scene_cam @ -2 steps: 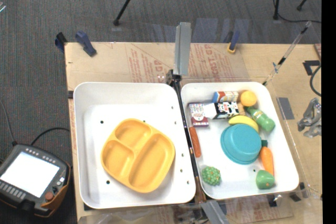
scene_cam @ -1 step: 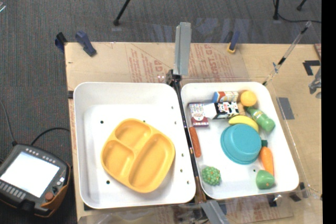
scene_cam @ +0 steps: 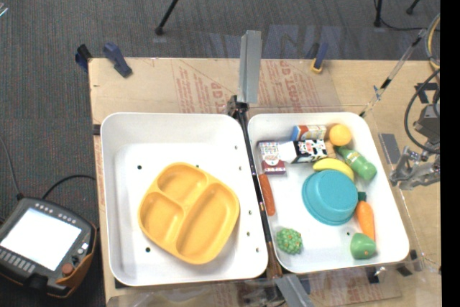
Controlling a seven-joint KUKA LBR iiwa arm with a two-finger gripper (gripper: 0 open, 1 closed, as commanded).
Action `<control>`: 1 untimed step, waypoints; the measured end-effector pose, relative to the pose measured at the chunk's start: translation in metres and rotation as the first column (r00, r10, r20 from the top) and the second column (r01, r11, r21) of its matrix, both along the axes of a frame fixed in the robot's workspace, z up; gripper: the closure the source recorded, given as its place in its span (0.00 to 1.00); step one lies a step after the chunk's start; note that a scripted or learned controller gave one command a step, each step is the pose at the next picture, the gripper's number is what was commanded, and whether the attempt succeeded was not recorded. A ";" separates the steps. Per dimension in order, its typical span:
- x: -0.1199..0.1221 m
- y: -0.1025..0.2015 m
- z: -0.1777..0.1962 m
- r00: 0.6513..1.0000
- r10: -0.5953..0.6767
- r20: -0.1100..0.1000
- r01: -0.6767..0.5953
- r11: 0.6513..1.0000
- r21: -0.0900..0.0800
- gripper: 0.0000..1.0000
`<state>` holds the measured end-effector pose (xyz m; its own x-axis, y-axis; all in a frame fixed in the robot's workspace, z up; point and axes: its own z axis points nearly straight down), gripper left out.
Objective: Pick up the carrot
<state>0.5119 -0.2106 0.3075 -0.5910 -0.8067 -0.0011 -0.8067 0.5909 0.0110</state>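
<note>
The gripper [scene_cam: 411, 172] waits right of the bin; I cannot tell its state. It should descend over the carrot [scene_cam: 366, 219], avoiding the blue bowl [scene_cam: 330, 198].

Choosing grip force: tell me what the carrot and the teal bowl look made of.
Carrot: probably moulded toy plastic, smooth, evenly orange, with a green top. Teal bowl: likely hard plastic, uniform colour with a soft sheen. Neither material is certain from above.
</note>
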 end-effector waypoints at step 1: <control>0.044 0.000 0.043 0.982 0.188 0.009 -0.188 0.982 -0.002 1.00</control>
<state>0.5564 -0.2105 0.3510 -0.4292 -0.9032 -0.0051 -0.9032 0.4292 0.0024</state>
